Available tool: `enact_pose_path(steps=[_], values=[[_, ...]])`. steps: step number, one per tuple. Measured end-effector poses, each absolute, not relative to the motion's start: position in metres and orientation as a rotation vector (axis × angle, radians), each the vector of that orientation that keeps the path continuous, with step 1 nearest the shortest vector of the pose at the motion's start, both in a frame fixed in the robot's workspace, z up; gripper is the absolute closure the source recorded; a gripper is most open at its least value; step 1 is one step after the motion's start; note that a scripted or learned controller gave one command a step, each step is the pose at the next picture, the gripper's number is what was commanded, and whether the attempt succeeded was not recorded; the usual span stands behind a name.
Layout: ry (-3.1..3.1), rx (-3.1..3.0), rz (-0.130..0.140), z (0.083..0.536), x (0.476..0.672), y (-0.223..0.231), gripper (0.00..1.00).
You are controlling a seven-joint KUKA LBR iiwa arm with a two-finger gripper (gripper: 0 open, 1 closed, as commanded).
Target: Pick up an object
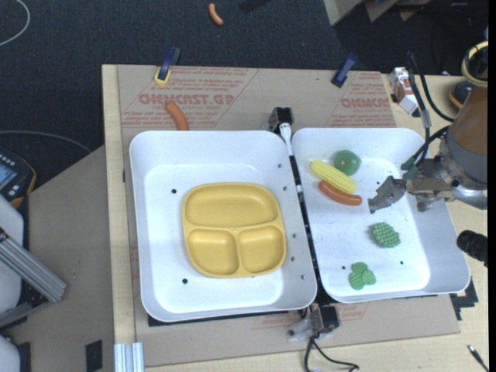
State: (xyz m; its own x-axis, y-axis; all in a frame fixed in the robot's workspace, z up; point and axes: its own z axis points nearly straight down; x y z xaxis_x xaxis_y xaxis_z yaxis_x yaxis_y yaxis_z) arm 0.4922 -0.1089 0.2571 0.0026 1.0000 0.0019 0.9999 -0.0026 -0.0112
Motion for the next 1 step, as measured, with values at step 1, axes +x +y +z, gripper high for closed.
enact_pose_path(steps=[1], values=[[-2.222, -2.221, -0.001, 0.2624, 0.4944, -0.1088, 0.00]])
